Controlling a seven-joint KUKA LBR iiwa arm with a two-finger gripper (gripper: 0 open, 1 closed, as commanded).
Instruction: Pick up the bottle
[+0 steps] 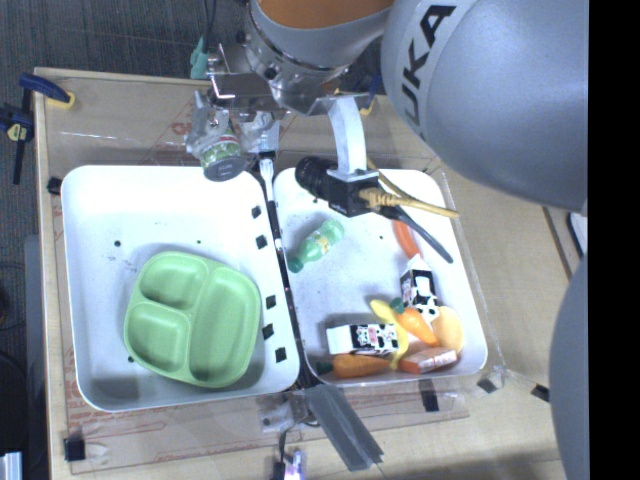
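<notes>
Across the bench, left bin [90,268] holds a green divided tray [192,315]; right bin [450,258] holds toy food and the bottle [313,244], lying near the divider. Likely light, stiff, smooth: grip mid-body. Gripper [228,146] hangs above the left bin's far edge; closure indiscernible.

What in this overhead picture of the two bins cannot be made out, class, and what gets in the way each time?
- Pincer: crowded and small in the camera view; open or shut cannot be told.
- Clear object with a green cap at the pincer: whether it is gripped is unclear.
- Green bottle: too small to read any label.
- Pile of toys in the right bin: overlapping, so their full shapes are hidden.
- Arm: cut off by the top edge.
</notes>
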